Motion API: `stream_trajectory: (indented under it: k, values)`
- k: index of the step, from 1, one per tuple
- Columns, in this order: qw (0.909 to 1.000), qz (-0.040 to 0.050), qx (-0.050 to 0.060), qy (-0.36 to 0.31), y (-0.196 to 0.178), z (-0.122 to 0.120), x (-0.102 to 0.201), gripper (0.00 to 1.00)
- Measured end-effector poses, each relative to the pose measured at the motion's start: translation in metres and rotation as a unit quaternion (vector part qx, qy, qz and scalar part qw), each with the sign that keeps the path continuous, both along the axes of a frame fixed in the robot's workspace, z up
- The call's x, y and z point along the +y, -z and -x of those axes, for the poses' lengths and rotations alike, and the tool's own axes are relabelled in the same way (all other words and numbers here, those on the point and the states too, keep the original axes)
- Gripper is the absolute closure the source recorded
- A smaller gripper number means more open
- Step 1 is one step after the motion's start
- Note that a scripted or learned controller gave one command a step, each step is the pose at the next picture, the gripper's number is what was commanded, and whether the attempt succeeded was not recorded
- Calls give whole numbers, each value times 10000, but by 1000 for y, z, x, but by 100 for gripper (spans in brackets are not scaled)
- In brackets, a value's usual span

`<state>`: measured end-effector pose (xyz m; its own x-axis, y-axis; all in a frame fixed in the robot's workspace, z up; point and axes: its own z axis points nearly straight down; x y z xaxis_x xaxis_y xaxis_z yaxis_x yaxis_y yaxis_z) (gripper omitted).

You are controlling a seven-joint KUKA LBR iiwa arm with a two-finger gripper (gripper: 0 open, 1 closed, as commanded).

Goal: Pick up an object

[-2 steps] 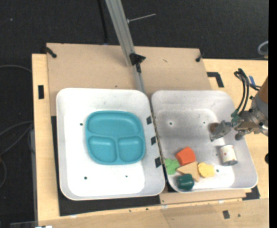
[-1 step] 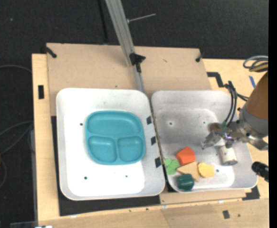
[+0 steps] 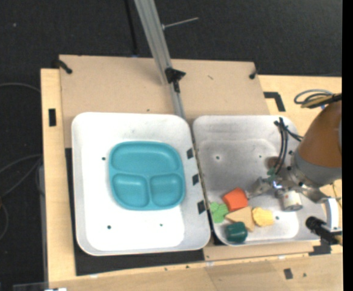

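Note:
Several small objects lie clustered in the near part of the right bin (image 3: 234, 141): an orange block (image 3: 235, 198), a light green piece (image 3: 217, 211), a tan wedge (image 3: 240, 216), a yellow lump (image 3: 263, 216) and a dark green piece (image 3: 237, 232). My gripper (image 3: 272, 185) hangs low over the right side of this bin, just right of and slightly behind the orange block. I see nothing held in it. The orange-banded wrist (image 3: 321, 147) rises behind it at the right edge.
The left bin (image 3: 85, 180) holds a teal divided plate (image 3: 146, 174) in its middle. A slanted metal pole (image 3: 158, 41) runs from the top down to the gap between the bins. The far half of the right bin is bare metal-grey floor.

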<state>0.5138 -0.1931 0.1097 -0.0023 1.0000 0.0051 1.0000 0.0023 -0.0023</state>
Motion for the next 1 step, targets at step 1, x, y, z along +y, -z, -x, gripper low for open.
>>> stream_trajectory:
  k: [1]
  values:
    - [10000,1,-23,24,-13,-1,-1,100]
